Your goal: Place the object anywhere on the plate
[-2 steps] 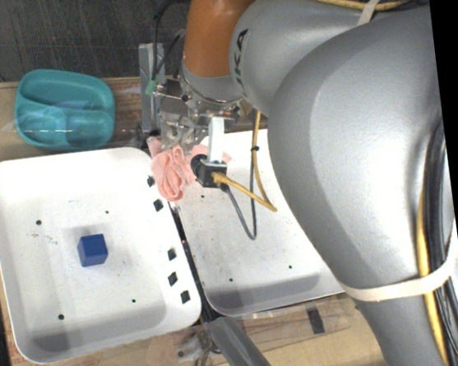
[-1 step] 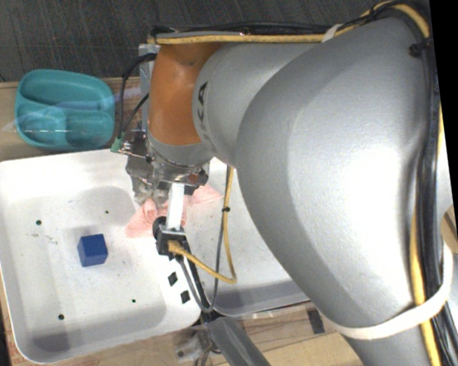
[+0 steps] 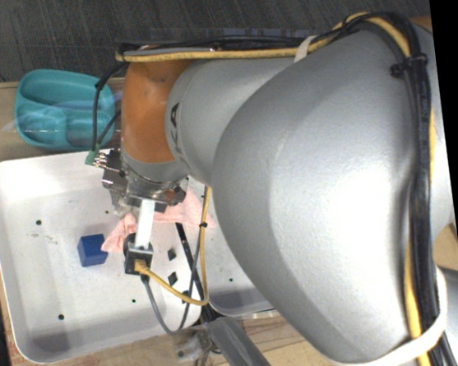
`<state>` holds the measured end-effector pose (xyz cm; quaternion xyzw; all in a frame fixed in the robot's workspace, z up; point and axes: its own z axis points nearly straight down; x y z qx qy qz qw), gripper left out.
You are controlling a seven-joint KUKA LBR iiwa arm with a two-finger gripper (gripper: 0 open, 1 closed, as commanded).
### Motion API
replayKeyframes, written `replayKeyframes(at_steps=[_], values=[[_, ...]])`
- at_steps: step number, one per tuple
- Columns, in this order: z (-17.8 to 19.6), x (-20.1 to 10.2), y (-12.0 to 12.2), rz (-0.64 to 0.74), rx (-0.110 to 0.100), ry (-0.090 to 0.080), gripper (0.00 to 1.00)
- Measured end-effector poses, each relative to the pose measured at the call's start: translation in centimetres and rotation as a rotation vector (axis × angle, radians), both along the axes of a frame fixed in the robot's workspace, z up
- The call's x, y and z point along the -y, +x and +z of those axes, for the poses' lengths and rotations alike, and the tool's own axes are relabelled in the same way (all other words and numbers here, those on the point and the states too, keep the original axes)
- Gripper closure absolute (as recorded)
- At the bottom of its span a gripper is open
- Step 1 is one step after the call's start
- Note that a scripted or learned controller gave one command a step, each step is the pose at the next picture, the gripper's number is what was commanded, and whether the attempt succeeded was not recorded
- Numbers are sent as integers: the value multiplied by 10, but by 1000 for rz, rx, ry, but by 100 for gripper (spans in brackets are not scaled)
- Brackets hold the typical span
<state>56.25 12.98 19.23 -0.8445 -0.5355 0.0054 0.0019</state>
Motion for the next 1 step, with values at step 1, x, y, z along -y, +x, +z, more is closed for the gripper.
replayKeyframes(at_steps=[1], values=[[50,59,4,220,5,2,100]])
